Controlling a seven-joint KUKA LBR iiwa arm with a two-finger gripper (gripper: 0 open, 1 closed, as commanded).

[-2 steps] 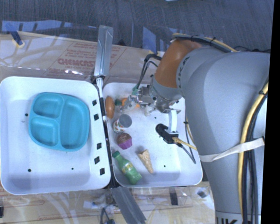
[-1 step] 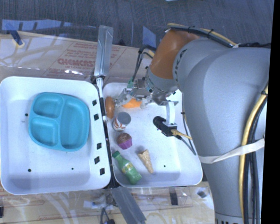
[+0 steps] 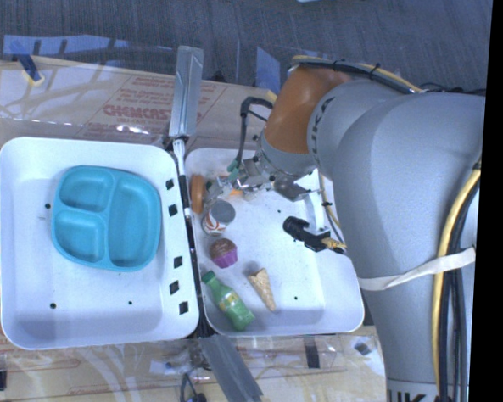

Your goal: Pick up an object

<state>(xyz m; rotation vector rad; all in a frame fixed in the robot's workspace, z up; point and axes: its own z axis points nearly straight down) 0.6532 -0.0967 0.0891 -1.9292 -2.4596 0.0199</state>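
In the upper-left corner of the right bin (image 3: 311, 274), gripper (image 3: 246, 177) of the grey arm (image 3: 407, 163) pointing down into the bin; grip state not discernible, nothing visibly held. Just below it, near the bin's left wall: grey cup (image 3: 223, 212), touching a small white-and-brown item (image 3: 213, 227); orange object (image 3: 198, 193) against that wall. Toward the bin's middle, purple muffin (image 3: 224, 252). Along the bin's lower edge, green bottle (image 3: 228, 303) lying on its side, cap end toward the left wall, tan cone (image 3: 263, 288) just to its right. Left of the right bin, left bin (image 3: 11, 249) holding a blue divided plate (image 3: 106, 217).
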